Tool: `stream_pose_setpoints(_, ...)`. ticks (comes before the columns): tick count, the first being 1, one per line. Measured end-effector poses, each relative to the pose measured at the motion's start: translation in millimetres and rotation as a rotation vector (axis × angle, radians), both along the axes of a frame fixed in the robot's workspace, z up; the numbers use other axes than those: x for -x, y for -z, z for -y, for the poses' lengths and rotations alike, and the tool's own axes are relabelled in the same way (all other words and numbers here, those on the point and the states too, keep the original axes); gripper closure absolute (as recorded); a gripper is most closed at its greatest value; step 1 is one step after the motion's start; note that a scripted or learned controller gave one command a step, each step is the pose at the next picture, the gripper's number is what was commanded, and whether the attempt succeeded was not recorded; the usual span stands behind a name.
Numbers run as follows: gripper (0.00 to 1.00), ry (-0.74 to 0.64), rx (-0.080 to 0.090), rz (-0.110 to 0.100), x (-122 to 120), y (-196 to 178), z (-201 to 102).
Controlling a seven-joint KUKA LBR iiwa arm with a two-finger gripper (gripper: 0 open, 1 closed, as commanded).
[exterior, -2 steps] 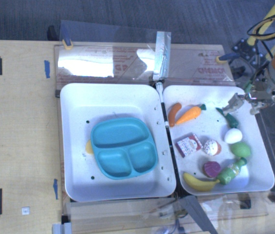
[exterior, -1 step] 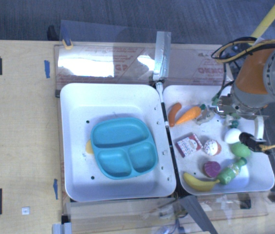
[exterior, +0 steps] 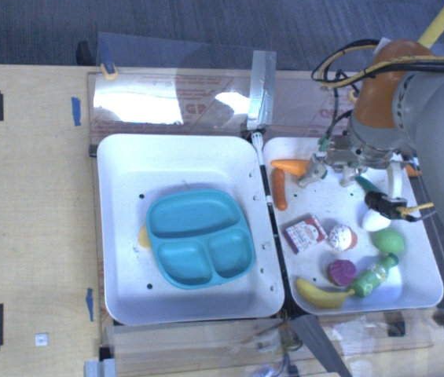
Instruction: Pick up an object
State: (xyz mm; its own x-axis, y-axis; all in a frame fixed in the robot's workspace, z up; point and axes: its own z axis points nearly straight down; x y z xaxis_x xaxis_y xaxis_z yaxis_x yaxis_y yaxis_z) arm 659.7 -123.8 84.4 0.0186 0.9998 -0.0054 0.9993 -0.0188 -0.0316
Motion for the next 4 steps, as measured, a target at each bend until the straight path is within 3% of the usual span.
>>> stream_pose_setpoints(1,0.00,-0.192,-0.004,0.041,7,-111,2)
stream_pose_setpoints(2,0.00,-0.247,-0.011,0.023,-3,-9,-16)
stream_pose_setpoints(3,0.00,-0.207,-0.007,0.035,73,-2,-12)
stream_pose_setpoints(4,0.00,-0.308,-0.010,0.035,172,-3,41)
